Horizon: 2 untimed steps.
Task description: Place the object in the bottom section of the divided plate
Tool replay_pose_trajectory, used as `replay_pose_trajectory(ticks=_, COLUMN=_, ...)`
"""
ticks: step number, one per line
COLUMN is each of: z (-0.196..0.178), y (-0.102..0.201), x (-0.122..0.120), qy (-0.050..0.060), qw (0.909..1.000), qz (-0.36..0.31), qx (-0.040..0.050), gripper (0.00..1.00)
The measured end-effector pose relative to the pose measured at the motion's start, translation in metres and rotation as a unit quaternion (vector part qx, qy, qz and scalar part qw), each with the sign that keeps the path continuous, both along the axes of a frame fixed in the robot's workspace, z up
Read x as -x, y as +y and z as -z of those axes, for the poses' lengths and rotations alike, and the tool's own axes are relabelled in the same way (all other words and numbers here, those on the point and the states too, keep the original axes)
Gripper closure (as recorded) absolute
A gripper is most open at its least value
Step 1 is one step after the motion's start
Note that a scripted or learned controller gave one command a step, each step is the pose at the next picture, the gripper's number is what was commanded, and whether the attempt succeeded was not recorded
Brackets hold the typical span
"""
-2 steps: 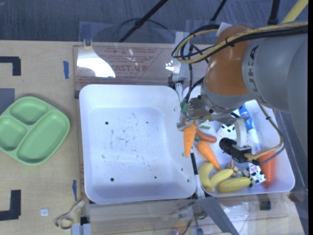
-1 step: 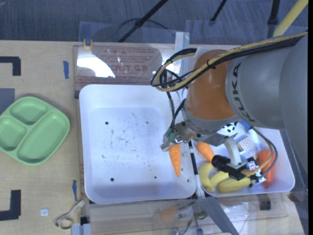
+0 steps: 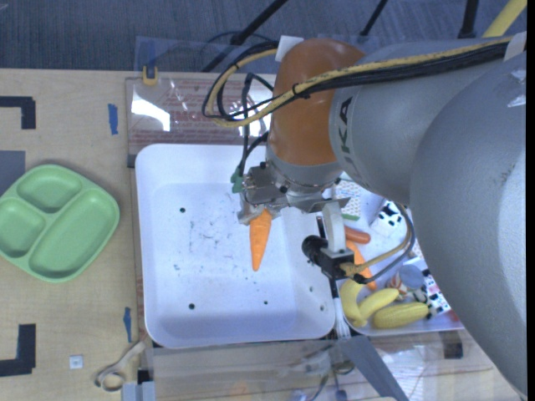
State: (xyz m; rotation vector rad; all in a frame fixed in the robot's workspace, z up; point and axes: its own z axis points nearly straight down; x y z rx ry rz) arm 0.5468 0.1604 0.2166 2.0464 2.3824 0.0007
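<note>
An orange toy carrot [image 3: 260, 238] hangs point-down over the left white bin [image 3: 192, 307], its thick top end held between the fingers of my gripper [image 3: 261, 210], which is shut on it. The carrot's tip sits over the bin's middle right. The green divided plate [image 3: 55, 221] lies on the wooden bench far to the left, outside the bins, with two small sections at its upper left and one long section along its lower right. The arm's orange band and grey body fill the space above and right of the gripper.
The right bin [image 3: 418, 324] holds yellow bananas [image 3: 383, 307], a small orange piece [image 3: 358, 236] and several other toys, mostly hidden by the arm. Black cables loop over the left bin's far edge. Blue tape marks the bench between plate and bin.
</note>
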Motion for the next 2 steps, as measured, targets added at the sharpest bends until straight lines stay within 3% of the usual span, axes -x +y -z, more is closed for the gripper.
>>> replay_pose_trajectory(ticks=1, z=-0.001, y=0.056, x=-0.031, qy=0.001, qw=0.9998, qz=0.018, qx=0.0001, gripper=1.0)
replay_pose_trajectory(ticks=2, z=0.115, y=0.04, x=-0.085, qy=0.001, qw=1.0, qz=0.008, qx=0.0002, gripper=1.0)
